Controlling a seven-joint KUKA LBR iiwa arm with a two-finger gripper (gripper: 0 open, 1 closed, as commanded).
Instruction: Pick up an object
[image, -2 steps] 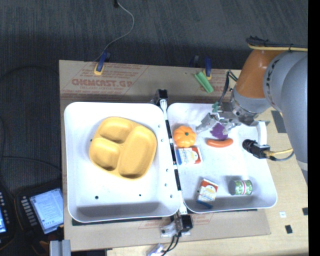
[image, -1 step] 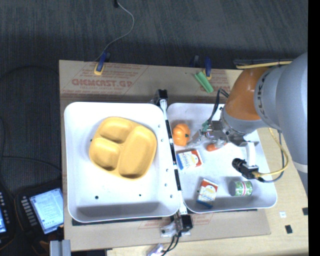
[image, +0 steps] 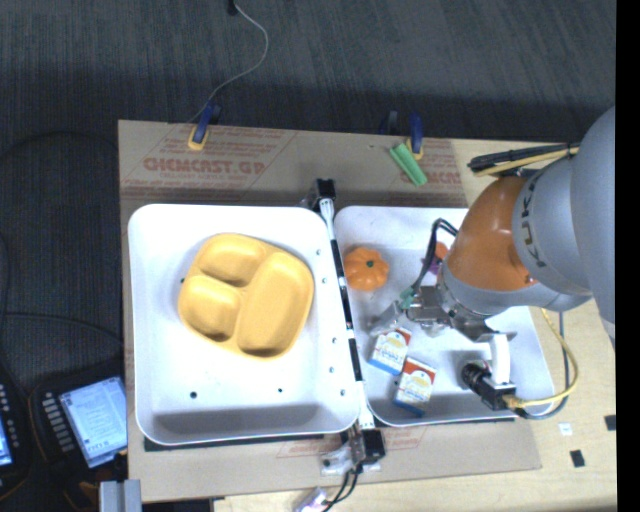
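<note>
Camera view from above, looking down on two white bins side by side on a cardboard-covered worktop (image: 200, 165). A small orange toy pumpkin (image: 366, 268) sits in the right bin (image: 390, 222), close to the wall it shares with the left bin (image: 160, 385).

Just right of the pumpkin and slightly nearer the viewer, the gripper (image: 425, 305) hangs low over the right bin's floor. The grey arm (image: 560, 230) with its orange band covers it from above, so whether it is spread apart or closed together cannot be told, and nothing can be seen held in it.

Below the pumpkin, towards the near edge, lie two small cartons printed in white, blue and orange. The first carton (image: 390, 350) is just beside the gripper. The second carton (image: 415, 385) lies a little further from the pumpkin and touches the first or nearly so.

Left of the pumpkin, across the shared wall, a yellow three-section plate (image: 247, 293) fills the middle of the left bin.

Beyond the pumpkin, outside the bins, a green stick-shaped item (image: 408, 163) rests on the cardboard near a blue clamp (image: 416, 130).
</note>
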